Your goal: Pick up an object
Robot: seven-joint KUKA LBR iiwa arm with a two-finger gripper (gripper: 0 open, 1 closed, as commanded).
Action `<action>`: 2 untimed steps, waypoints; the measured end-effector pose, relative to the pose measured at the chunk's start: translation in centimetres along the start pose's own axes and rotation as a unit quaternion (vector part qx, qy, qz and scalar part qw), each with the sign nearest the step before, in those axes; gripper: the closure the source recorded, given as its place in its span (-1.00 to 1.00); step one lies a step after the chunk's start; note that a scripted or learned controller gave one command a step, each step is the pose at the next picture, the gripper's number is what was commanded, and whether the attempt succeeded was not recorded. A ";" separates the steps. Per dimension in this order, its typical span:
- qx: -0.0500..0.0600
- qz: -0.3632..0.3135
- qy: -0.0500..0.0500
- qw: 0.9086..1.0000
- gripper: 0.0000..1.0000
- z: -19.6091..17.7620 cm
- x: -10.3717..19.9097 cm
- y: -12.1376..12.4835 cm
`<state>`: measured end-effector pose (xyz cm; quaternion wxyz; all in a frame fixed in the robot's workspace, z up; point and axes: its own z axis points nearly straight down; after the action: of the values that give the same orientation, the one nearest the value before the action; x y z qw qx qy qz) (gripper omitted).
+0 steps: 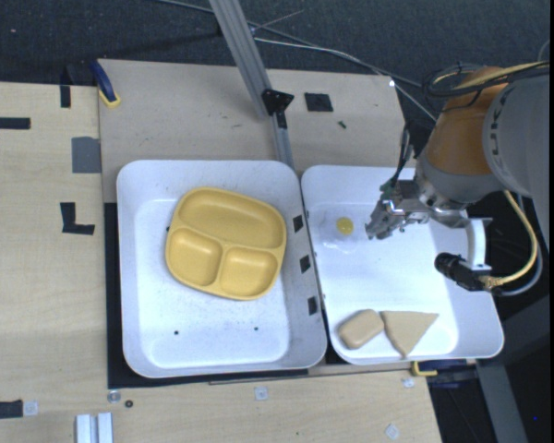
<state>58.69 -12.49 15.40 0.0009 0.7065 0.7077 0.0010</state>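
Right bin (462,330) — small round yellow object (343,226) beside pincer (385,224)

Two white bins (138,247) (462,330) side by side. One yellow divided tray (225,242), three compartments. One small yellow round piece (343,226). Two tan pieces: one rounded (360,329), one wedge-shaped (408,328).

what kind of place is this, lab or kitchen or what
Most likely a robotics lab bench set up for grasping trials, not a kitchen. A wooden bench bears two shallow white bins, a grey and orange arm's gripper hangs over the right one, and loose cables trail beside it.
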 end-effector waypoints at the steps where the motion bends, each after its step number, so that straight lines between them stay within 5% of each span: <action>1: -0.001 0.001 -0.001 1.000 1.00 -5.6 -1.0 0.0; 2: -0.001 0.000 -0.001 1.000 1.00 -11.4 -1.6 0.8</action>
<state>59.46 -14.11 26.79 0.0022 0.7068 0.7074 0.0012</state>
